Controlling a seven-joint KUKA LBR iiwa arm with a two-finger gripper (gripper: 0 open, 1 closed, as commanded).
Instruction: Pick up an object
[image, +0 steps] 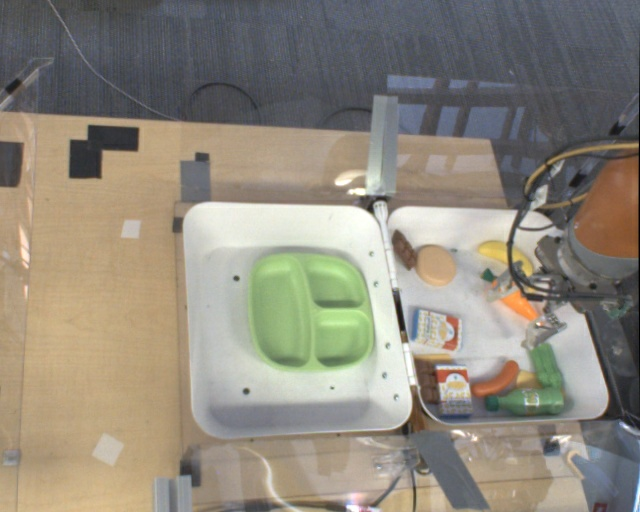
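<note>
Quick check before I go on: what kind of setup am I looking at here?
Most likely a lab pick-and-place test bench: two white bins side by side on a wooden bench, a green divided plate in one, toy food such as a banana in the other.

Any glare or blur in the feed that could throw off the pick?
Camera view: a bright glare spot sits on the metal post above the bins, and faint reflections streak the bench; the left bin and green plate are evenly lit and sharp; the gripper over the right bin looks slightly soft.
</note>
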